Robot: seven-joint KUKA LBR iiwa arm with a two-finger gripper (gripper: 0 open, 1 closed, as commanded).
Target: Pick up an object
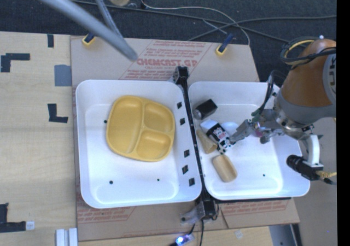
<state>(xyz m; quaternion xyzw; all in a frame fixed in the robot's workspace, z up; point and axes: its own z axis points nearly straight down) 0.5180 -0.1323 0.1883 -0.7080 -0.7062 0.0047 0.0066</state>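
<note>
I am reaching into the right bin [284,185], my gripper [229,140] low beside the small black-and-white object [217,132] near its left wall. Whether it grips anything, I cannot tell. I judge the grasp underway; next comes closing squarely and lifting.

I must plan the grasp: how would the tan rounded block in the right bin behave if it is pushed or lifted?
The tan rounded block looks solid, so probably stiff. Its rounded ends suggest it may slide or turn when pushed. It lies flat on the right white bin floor, so tipping seems unlikely.
</note>
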